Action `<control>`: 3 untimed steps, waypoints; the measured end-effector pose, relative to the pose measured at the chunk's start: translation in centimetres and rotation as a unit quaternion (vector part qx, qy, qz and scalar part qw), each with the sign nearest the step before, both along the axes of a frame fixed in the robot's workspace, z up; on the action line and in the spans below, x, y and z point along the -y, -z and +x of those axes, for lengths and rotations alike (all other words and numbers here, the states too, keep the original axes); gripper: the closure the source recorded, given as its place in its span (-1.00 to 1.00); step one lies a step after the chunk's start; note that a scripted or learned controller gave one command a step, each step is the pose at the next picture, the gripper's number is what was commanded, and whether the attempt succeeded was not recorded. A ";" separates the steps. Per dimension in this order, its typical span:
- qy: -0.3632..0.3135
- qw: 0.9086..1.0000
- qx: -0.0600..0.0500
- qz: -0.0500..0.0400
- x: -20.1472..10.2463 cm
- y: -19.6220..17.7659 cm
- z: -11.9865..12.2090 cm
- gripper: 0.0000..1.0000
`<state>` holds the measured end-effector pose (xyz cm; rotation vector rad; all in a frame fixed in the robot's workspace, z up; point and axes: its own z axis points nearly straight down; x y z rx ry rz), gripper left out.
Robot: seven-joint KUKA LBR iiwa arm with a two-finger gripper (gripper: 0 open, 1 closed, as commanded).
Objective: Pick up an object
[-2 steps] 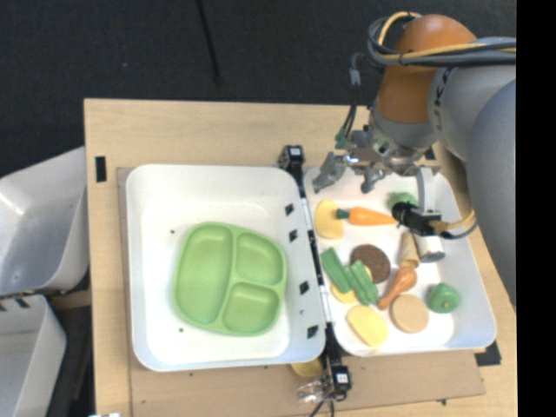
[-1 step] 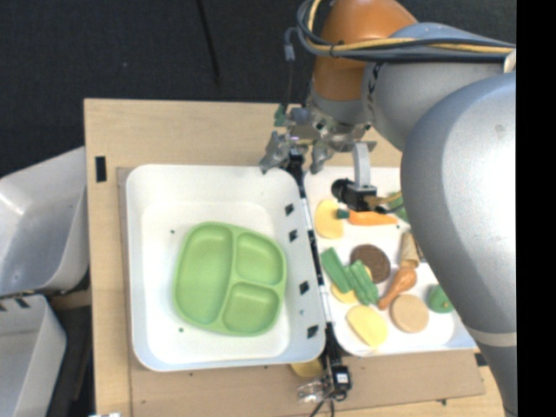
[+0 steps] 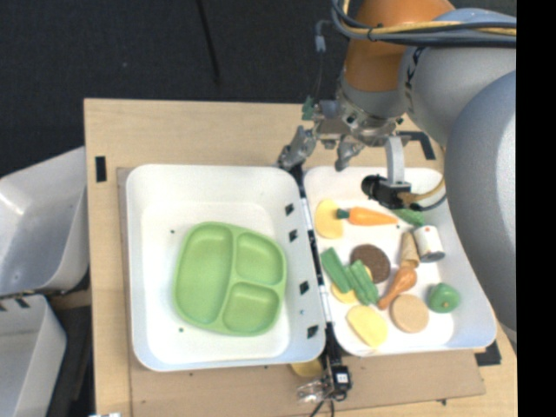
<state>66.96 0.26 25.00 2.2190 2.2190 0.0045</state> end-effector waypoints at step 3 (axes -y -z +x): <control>-0.005 1.000 -0.001 0.002 -6.1 -0.1 -6.9 1.00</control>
